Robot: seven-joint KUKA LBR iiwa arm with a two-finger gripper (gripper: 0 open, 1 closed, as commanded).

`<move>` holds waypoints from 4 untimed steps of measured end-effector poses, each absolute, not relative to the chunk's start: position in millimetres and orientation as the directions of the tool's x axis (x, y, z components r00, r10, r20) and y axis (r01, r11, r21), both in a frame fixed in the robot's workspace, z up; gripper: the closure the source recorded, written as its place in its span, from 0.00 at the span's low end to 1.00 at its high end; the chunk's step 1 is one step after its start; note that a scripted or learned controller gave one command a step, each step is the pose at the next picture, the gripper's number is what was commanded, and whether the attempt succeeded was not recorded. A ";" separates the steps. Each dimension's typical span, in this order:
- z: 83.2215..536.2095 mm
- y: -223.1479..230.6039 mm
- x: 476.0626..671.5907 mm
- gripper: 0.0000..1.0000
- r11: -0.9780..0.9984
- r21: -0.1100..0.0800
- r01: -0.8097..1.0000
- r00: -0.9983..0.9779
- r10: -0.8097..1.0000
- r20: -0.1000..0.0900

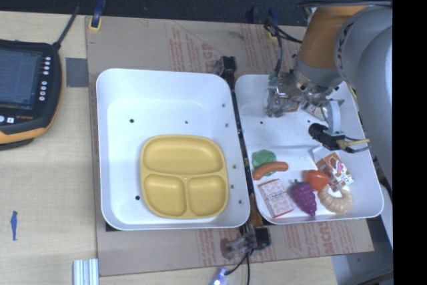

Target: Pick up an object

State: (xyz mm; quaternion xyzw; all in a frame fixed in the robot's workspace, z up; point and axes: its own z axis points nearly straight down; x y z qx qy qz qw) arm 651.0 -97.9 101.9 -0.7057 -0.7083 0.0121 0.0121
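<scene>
My gripper point(275, 105) hangs over the far left part of the right bin point(293, 133), above bare white floor and apart from every object. Toys lie along this bin's near side. They are a green vegetable point(263, 158), a sausage point(270, 169), a small red and white box point(275, 198), purple grapes point(303, 197), a red tomato point(317, 179), a pale ring-shaped pastry point(335, 201) and a red and white carton point(335, 169). I see nothing held at the gripper.
The left bin point(133, 110) holds a yellow divided plate point(183, 175) in its near half. An orange-edged control tablet point(23, 90) lies on the bench at far left. The grey arm point(353, 50) covers the right bin's far right corner.
</scene>
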 end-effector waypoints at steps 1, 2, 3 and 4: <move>192.0 -134.6 602.3 1.00 0.003 -0.003 1.000 -0.003 1.000 0.000; 191.3 -134.3 601.9 0.00 0.003 -0.004 1.000 -0.003 1.000 0.000; 117.5 -178.6 656.3 0.00 0.005 0.025 1.000 -0.004 1.000 -0.010; 133.5 -119.2 573.4 0.00 0.005 -0.004 1.000 -0.005 1.000 0.000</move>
